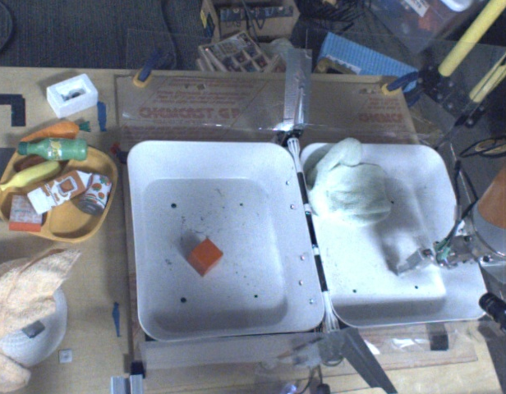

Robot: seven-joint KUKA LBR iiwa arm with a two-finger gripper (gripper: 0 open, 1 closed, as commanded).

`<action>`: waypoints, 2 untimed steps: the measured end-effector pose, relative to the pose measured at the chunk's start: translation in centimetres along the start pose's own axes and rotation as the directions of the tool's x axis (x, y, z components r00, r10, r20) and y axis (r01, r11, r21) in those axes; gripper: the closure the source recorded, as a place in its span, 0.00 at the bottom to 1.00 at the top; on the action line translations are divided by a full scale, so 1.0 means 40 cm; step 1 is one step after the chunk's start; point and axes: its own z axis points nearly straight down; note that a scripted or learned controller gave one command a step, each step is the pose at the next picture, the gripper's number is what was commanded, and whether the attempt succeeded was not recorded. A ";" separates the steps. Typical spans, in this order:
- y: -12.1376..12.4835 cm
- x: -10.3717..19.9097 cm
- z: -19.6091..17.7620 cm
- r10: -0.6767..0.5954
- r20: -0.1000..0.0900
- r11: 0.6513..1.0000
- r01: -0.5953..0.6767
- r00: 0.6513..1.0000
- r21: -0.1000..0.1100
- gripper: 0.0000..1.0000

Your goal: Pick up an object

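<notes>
Orange block (205, 257): small cube, one corner toward the viewer, lying alone in the left bin (154, 302), lower centre of the frame. White cloth (347, 189): crumpled, upper right bin (425, 298). Gripper (417, 258): lower right, low over the bin floor, grip state unclear.

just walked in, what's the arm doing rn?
Pick attempt under way. The gripper is low in the right bin, with nothing visibly between its fingers. A crumpled white cloth lies at that bin's far left side, apart from the gripper. The orange block sits alone in the left bin, untouched. Nothing is lifted yet.
</notes>
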 end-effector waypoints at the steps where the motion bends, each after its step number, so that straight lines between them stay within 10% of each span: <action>1: 0.114 0.101 0.020 -0.055 0.011 0.998 0.055 0.998 -0.004 0.00; 2: 0.023 0.188 -0.012 0.127 0.003 0.992 -0.127 0.992 0.007 0.00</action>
